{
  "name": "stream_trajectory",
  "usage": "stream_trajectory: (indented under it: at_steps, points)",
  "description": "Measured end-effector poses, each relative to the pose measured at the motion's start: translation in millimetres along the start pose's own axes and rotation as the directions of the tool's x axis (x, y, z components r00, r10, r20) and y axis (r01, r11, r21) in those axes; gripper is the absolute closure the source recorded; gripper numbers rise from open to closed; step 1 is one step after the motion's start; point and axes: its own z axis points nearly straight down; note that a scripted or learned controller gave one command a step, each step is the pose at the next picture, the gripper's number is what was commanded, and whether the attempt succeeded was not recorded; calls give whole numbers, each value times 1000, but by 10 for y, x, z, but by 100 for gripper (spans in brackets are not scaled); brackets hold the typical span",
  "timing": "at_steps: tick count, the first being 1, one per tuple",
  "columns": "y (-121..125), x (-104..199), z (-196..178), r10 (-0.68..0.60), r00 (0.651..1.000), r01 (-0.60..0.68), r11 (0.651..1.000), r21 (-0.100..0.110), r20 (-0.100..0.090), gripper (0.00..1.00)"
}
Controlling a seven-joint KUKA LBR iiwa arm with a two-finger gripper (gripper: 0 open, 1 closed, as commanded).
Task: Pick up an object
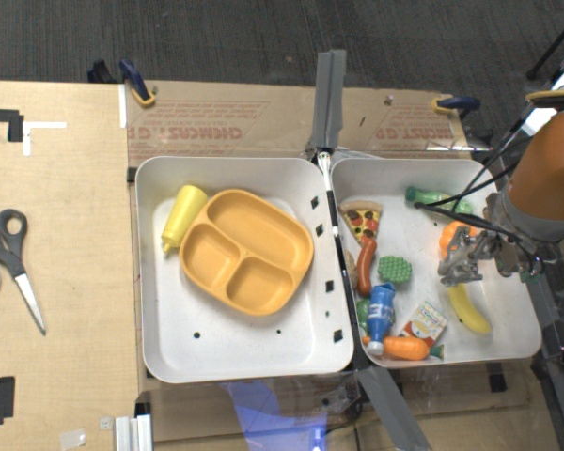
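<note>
Yellow banana (469, 309) lies just below your jaws (459, 269), an easy pick. Jaws' opening: cannot tell, nothing visibly held.

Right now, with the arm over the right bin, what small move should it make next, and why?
Probably a short drop straight down toward the banana. The pincer hangs over the right bin, just above the banana's upper end, with nothing visible between its fingers. The banana lies apart from the crowded toys near the bin divider, so it looks like the easiest pick.
</note>
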Motion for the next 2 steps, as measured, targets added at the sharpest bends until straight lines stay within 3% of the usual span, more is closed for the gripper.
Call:
stream_trajectory:
  at_steps: [1, 2]
  points:
    - [2, 0, 0, 0, 1000, 0, 1000, 0, 0, 0]
    - [-281, 88, 210, -24, 1000, 24, 1000, -3, -12, 0]
